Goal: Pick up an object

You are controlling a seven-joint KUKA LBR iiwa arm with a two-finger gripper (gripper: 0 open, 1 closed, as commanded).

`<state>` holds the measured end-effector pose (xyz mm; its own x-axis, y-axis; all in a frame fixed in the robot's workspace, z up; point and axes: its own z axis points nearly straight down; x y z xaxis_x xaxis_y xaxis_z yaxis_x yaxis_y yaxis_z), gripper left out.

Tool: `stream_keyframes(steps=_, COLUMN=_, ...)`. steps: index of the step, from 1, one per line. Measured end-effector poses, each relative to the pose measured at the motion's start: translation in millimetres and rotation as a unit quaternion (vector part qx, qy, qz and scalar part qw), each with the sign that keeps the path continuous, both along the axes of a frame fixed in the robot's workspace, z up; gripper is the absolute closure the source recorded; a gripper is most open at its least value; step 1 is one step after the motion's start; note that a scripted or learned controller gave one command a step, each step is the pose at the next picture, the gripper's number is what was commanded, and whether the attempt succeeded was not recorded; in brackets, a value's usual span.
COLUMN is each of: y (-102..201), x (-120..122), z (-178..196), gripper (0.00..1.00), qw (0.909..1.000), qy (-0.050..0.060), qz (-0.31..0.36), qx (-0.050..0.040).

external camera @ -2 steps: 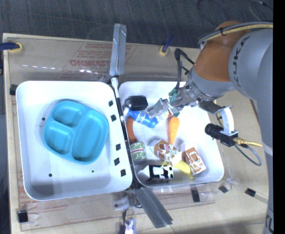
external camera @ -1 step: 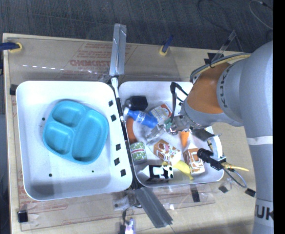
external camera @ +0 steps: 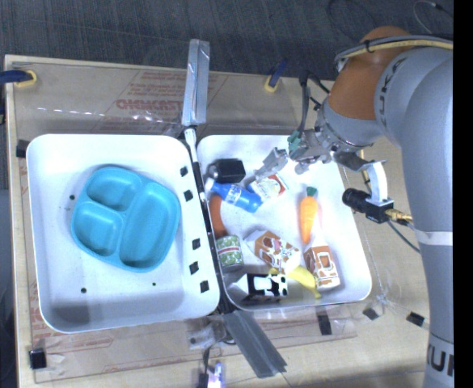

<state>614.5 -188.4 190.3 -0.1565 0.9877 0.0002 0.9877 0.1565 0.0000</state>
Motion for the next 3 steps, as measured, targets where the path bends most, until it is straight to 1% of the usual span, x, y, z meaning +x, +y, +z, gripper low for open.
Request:
stream_keyframes(steps=1, y=26.9, x=3.4, z=-92.4, gripper=0.00, qw=0.9962, qy=-0.004, qz=0.087, qx=-0.0014)
stream_keyframes(steps=2, y=26.9, x=4.5, z=-81.2, gripper=1.00, qw=0.9960, qy=-0.005, qz=0.089, qx=-0.0018)
stream_keyframes(steps=3, y=60.0, x=32.1, z=23.5, gripper=1.00, qw=0.9981, qy=0.000, qz=0.062, qx=-0.0002)
